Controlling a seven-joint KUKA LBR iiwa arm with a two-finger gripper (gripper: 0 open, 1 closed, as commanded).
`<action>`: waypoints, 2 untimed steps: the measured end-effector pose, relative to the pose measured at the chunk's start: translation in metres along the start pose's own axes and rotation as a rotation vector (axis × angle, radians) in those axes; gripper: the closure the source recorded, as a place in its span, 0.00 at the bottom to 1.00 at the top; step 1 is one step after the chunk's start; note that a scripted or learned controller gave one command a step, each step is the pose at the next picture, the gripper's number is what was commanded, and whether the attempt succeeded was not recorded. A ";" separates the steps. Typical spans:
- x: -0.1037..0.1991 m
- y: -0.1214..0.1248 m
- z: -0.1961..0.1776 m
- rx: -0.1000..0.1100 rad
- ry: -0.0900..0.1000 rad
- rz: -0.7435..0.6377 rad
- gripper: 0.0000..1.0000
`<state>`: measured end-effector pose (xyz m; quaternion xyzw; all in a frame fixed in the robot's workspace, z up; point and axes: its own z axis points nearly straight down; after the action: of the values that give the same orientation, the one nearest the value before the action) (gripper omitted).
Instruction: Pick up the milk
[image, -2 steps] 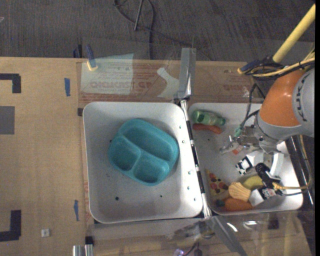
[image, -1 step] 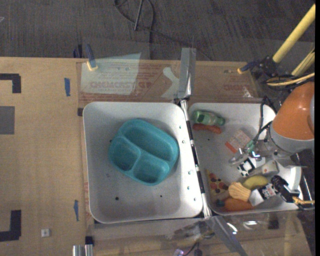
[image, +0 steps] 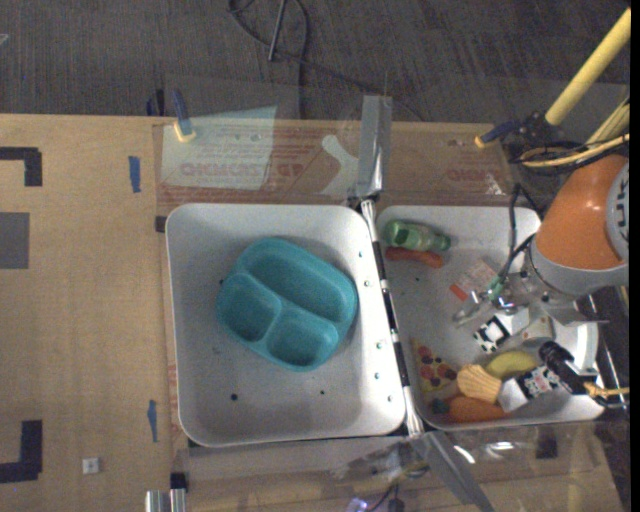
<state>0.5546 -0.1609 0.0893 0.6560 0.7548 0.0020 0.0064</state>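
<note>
though cluttered, white bins (image: 200, 400) on bench (image: 80, 330)

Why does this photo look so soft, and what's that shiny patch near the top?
In the camera view, the whole frame is slightly soft and grainy; small toys in the right bin blur together. The shiny patch is glare on a clear sheet above the left bin. The teal plate casts a soft shadow, so the light is diffuse.
</note>
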 end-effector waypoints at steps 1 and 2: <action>-0.004 0.001 -0.008 -0.004 -0.007 0.004 1.00; -0.002 0.002 -0.007 -0.003 -0.004 0.002 0.00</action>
<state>0.5566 -0.1631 0.0967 0.6565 0.7543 0.0017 0.0089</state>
